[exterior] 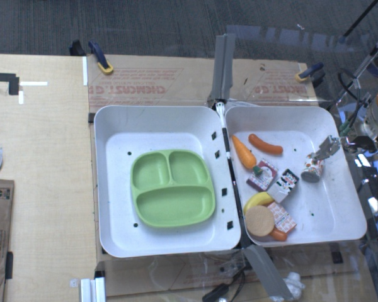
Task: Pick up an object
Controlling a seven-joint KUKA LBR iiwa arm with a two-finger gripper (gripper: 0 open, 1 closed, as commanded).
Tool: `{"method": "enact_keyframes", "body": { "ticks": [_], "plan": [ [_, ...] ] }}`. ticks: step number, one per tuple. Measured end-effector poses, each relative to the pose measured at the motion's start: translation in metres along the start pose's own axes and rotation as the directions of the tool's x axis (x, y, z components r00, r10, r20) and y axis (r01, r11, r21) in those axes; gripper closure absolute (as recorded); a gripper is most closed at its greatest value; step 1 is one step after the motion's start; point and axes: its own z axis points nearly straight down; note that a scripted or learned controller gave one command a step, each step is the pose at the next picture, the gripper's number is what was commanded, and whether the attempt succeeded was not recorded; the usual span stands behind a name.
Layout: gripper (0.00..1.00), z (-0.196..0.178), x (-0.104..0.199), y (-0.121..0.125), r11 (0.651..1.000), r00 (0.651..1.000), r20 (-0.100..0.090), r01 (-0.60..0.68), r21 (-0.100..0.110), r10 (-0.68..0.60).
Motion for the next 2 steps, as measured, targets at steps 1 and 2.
{"method": "enact_keyframes", "body": {
  "ticks": [1, 2],
  "plan": [
    [0.00, 0.102, 0.020, 0.071, 1.000, 1.000, 0.002, 0.027, -0.004, -0.027],
    [0.00, 0.102, 0.007, 0.039, 0.997, 0.997, -0.005, 0.079, -0.002, -0.079]
  ]
}}
